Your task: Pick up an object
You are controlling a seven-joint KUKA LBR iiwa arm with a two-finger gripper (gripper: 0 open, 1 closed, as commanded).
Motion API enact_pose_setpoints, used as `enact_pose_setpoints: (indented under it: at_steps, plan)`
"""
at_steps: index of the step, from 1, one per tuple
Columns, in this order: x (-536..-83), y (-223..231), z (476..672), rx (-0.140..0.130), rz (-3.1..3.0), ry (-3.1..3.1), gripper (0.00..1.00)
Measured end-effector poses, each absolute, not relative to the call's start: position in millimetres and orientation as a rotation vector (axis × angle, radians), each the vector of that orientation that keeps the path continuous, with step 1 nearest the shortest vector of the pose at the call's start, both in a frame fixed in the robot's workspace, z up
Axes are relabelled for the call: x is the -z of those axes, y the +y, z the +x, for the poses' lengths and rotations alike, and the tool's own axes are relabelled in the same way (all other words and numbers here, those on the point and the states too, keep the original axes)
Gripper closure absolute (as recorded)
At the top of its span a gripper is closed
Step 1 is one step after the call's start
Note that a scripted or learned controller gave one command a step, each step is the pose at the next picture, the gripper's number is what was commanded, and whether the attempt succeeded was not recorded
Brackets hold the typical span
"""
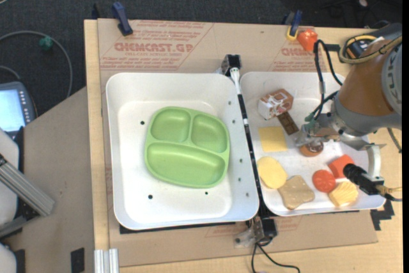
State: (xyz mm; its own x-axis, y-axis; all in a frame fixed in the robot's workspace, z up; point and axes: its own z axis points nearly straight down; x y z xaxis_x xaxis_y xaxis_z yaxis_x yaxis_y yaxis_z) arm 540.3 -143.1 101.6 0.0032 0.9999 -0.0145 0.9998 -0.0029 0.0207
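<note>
I see 2 white bins, with the arm reaching into the right one.

The left bin (121,156) holds a green divided plate (187,146). In the right bin (255,83) lie toy foods: a yellow square (273,138), yellow oval (271,172) and tan toast (295,192). The gripper (312,140) sits low just right of the square; I cannot tell its opening.

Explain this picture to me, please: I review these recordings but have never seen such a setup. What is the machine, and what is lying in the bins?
One camera looks down at a slant on a bench with two white bins. The grey and orange shape at the right is a robot arm; its gripper reaches down into the right bin, among toy food: a yellow slice, a pale yellow oval, a tan piece, red pieces. The left bin holds a green divided plate. Whether anything is held, I cannot tell.
</note>
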Motion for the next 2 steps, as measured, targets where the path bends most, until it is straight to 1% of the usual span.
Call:
enact_pose_setpoints:
  at_steps: [1,2]
  plan:
    - [-179.8,-92.5,524.4,-0.003,2.217,2.225,1.00]
    - [-241.2,-14.5,512.7,-0.007,2.212,2.227,1.00]
